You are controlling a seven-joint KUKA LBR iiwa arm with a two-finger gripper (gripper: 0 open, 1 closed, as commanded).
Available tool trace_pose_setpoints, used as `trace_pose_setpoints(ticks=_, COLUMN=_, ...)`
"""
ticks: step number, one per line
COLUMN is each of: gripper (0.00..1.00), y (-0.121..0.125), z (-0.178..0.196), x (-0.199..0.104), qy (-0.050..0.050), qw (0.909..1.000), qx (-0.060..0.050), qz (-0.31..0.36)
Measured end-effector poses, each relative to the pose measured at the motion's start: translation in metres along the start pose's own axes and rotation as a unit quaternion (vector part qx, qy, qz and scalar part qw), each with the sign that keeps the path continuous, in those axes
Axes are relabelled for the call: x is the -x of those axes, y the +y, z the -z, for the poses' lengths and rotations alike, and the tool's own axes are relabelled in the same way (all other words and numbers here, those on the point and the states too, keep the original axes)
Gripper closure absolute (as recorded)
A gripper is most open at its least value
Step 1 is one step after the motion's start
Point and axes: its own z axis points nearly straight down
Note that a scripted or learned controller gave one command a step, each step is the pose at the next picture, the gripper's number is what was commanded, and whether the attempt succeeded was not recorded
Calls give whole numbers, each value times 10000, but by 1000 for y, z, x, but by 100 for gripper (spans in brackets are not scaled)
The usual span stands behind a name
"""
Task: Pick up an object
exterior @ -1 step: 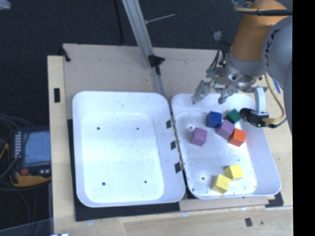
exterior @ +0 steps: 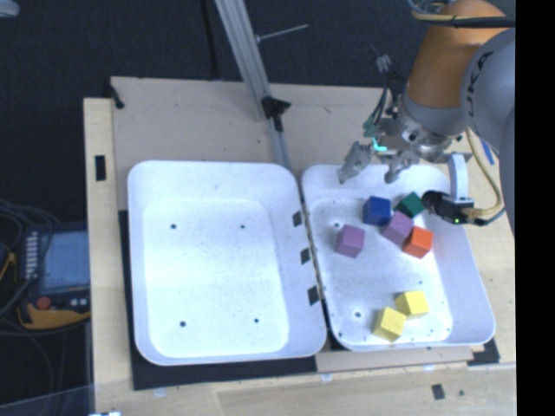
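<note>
We find two white bins side by side on the surface (exterior: 104, 232). The left bin (exterior: 217, 258) holds nothing. The right bin (exterior: 464, 310) holds seven blocks: two purple (exterior: 350, 240) (exterior: 398, 227), two yellow (exterior: 413, 302) (exterior: 389, 323), one blue (exterior: 377, 211), one green (exterior: 410, 204), one orange (exterior: 418, 241). All are cubes without a long axis, lying skewed to the bin walls. The pincer (exterior: 375, 172) hangs at the bin's twelve o'clock rim, fingers apart, gripping nothing.

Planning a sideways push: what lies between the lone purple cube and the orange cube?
In the camera view, a second purple cube sits between the lone purple cube and the orange cube, touching the orange.
</note>
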Motion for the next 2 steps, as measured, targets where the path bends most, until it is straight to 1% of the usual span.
trace_pose_setpoints(ticks=1, gripper=0, y=-2, z=-43, x=-4, qy=-3, qw=10000, qx=-18, qz=-5)
trace_pose_setpoints(ticks=2, gripper=0, y=-2, z=-106, x=-3, qy=-2, qw=10000, qx=-27, qz=-16)
